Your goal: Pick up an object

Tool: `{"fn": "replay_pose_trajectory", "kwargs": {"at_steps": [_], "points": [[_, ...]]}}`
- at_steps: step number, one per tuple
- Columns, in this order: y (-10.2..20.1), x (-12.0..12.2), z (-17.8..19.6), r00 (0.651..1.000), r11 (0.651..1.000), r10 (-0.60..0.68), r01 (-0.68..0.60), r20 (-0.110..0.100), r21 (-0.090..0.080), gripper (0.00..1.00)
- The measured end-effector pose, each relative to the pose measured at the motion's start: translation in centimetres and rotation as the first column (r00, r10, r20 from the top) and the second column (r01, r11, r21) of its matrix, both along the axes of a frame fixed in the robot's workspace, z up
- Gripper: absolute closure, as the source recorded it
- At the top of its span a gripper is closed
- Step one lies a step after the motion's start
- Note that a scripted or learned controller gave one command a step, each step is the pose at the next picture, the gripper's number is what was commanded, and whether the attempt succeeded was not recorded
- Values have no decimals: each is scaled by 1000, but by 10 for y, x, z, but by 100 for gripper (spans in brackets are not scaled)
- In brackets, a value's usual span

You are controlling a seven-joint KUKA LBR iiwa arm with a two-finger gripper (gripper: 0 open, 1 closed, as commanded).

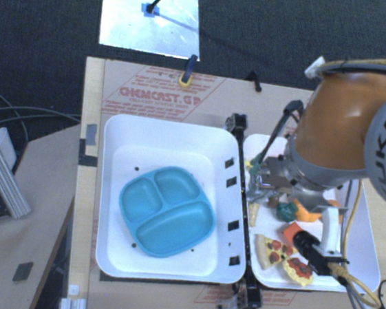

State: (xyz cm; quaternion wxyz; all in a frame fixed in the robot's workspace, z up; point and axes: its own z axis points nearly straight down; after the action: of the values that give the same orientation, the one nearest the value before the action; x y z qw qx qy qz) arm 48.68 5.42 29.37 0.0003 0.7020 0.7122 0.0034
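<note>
The grey arm with its orange band [346, 119] leans in from 3 o'clock over the right white bin [367, 264], its end effector [273, 184] low among the toys; whether that is clenched or released I cannot tell. "KUKA" lettering partly shows on the arm; the tabletop board [160, 92] reads "CHEMCAST GP". A teal toy [287, 211], an orange piece [307, 213] and two pizza-slice toys [272, 251] lie at its 5 o'clock. A blue three-compartment plastic plate [166, 211] sits in the left white bin [118, 176].
</note>
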Motion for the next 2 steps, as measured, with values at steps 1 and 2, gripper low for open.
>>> {"fn": "replay_pose_trajectory", "kwargs": {"at_steps": [1,2], "points": [[4,1,76,1000,1000,-9,9,6,-2,100],[70,19,196,1000,1000,-4,4,11,2,100]]}}
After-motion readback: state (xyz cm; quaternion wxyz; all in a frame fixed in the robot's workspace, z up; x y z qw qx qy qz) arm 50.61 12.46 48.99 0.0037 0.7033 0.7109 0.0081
